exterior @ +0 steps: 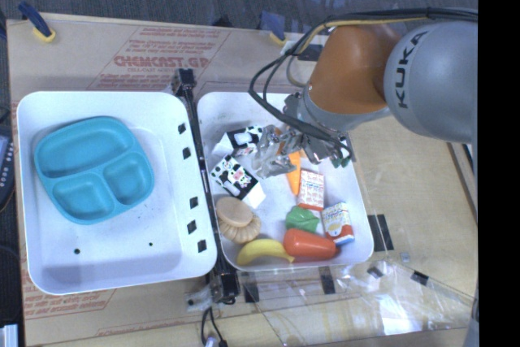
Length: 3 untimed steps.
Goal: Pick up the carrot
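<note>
Near the right bin's centre, carrot [294, 177] lies as an orange sliver beside the red-and-white packet [311, 189], directly under the end effector [280, 152]. End effector low over the carrot; finger spread cannot be told, no grasp visible. Cow-print box [230, 175] just left; banana [262, 252], red pepper [309, 245] toward the near wall. Left bin [49, 276] holds a blue tray [92, 168].
</note>
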{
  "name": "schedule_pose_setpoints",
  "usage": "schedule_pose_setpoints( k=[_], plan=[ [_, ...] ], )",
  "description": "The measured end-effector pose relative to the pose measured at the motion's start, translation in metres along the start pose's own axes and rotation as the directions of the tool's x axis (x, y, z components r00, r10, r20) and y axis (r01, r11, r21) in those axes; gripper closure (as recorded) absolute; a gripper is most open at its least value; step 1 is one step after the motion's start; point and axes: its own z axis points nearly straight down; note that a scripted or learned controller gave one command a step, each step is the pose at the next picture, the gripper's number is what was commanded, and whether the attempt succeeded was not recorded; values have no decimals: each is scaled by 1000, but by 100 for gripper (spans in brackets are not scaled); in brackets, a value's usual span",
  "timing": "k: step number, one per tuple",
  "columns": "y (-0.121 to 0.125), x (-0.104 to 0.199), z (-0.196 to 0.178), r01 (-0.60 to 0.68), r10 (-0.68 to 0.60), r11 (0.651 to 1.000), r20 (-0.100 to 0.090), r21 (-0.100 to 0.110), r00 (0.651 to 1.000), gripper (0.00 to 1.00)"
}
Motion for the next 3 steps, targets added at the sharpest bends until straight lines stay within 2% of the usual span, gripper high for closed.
schedule_pose_setpoints(
  k=[1, 2, 3],
  plan=[
    [-1, 2, 2, -1, 1, 1000, -4, -1, 1000, 0],
    [-45, 7, 64, -128, 128, 992, -12, -3, 992, 0],
    [-44, 3, 50, -120, 120, 993, -4, 0, 993, 100]
  ],
)
